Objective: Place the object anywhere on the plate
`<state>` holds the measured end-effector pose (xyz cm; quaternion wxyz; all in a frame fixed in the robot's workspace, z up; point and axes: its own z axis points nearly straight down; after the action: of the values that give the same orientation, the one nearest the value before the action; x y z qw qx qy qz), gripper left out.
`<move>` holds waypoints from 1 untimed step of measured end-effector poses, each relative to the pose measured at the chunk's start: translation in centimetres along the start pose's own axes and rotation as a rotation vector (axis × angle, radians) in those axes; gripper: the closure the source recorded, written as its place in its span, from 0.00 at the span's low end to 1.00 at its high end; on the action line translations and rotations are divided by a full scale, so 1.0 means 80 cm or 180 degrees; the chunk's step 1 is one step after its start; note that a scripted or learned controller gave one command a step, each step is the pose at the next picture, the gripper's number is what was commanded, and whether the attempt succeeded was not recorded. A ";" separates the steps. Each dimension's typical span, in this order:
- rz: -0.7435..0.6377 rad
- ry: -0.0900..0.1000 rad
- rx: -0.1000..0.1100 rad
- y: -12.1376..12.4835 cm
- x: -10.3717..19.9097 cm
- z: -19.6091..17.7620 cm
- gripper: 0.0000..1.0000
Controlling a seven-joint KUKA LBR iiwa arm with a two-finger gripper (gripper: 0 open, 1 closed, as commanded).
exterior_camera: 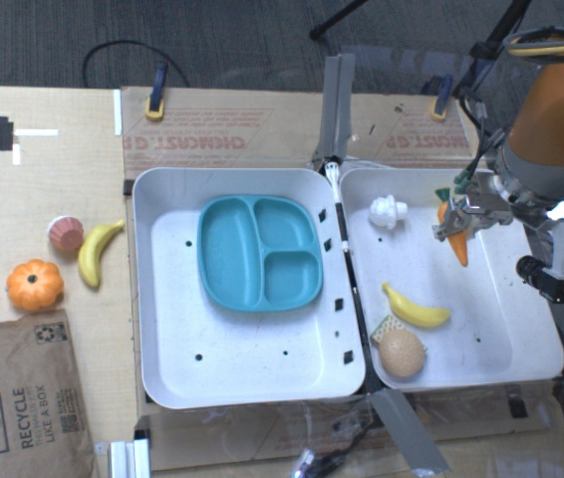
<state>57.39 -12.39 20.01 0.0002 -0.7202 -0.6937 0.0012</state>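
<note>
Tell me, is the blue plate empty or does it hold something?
Empty: all three compartments of the blue plate show bare blue, in the left bin.

From my station I see a dark grey carpet floor (262,18) along the top edge. A black cable (123,63) lies on it in a loop, and black stand legs (362,3) cross it. The light wooden bench (43,177) fills the left side, and a brown cardboard sheet (232,132) lies at its back edge, held by 2 yellow clamps (155,108).
</note>
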 end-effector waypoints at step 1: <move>0.0342 0.0000 0.0000 0.013 0.085 -0.022 1.00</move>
<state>58.67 -5.63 21.75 0.0001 -0.7564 -0.6541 0.0011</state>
